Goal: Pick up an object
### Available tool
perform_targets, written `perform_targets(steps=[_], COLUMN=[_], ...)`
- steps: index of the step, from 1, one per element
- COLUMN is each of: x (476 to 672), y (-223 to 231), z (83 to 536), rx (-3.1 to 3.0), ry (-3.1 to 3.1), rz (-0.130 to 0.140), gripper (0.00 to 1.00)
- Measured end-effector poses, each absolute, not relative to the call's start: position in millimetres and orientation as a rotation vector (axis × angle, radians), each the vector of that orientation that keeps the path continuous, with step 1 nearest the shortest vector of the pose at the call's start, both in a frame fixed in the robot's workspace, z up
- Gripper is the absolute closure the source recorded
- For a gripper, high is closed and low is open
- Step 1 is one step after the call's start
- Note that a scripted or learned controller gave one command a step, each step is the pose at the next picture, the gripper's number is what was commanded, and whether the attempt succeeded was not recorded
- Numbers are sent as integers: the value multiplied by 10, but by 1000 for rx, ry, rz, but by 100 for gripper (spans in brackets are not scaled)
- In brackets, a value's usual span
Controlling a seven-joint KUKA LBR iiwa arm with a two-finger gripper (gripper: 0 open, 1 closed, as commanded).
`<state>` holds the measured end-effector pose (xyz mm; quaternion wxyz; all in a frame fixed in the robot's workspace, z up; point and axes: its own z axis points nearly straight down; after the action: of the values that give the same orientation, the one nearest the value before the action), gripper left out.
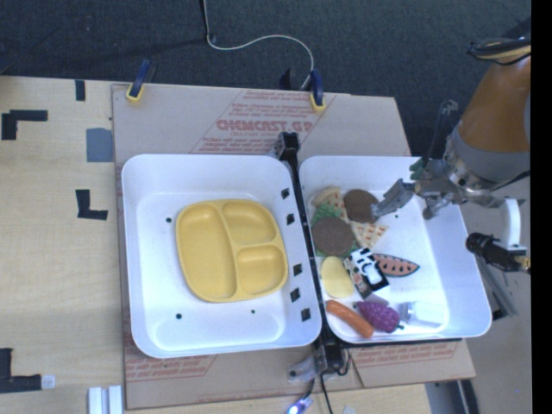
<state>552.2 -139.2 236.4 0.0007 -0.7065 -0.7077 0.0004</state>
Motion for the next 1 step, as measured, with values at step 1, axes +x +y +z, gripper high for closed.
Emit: perform_targets(steps=[1], x=[5776], y=[-1434], z=[1083], rx=[-2216], ry=[-2218], rz=[8], gripper=[0])
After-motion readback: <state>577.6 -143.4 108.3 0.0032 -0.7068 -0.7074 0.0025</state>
